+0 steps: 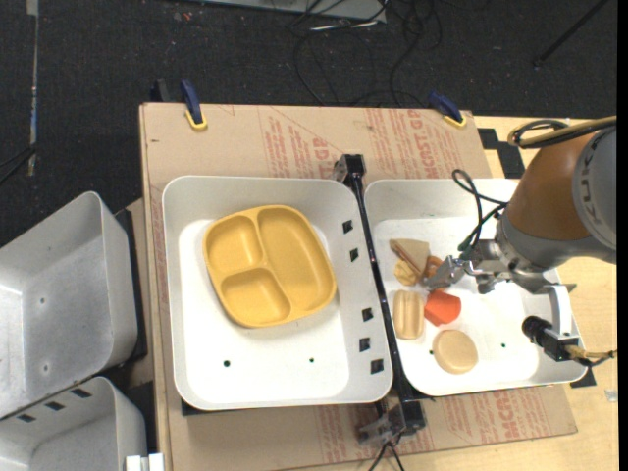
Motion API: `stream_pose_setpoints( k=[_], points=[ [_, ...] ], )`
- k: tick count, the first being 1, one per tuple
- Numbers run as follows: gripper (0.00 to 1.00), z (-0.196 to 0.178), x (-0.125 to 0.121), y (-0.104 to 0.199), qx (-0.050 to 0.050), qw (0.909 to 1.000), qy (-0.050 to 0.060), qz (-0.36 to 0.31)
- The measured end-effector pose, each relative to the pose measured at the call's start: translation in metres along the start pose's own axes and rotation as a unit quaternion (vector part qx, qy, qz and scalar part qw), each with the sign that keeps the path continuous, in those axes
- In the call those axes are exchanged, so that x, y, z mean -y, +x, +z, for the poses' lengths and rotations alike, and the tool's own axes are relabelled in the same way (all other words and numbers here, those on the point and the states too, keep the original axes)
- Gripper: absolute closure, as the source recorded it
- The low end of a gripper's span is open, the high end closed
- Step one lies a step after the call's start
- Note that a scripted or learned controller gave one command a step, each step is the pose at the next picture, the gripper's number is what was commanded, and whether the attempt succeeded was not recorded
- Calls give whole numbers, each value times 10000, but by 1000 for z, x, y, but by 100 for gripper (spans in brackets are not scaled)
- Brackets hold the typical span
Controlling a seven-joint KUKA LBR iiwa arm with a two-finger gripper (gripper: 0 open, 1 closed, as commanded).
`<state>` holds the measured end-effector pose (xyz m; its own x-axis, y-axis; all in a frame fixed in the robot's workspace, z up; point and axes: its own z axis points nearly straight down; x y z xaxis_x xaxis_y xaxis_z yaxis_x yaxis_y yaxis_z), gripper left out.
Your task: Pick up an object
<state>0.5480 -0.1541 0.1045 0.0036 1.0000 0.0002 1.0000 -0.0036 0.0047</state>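
From above, the gripper (444, 271) hangs low in the right bin (432, 202) near its left wall, apparently spread and pinching nothing, just above an orange block (443, 307), with a tan roll (408, 314), round bun (455, 350) and brown wedge (410, 252) close by, while the yellow divided plate (269, 264) sits in the left bin (196, 361).

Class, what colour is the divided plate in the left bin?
Yellow divided plate, seen in the camera view.

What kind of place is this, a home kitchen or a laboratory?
Most likely a robotics laboratory: a robot arm reaches over two white bins clamped to a cardboard-covered bench, with toy food, a yellow divided plate and loose cables.
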Motion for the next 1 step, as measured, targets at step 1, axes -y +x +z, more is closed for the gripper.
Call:
stream_pose_setpoints(
  k=[1],
  points=[
    [100, -14, -3, 1, -2, 10000, -34, -7]
  ],
)
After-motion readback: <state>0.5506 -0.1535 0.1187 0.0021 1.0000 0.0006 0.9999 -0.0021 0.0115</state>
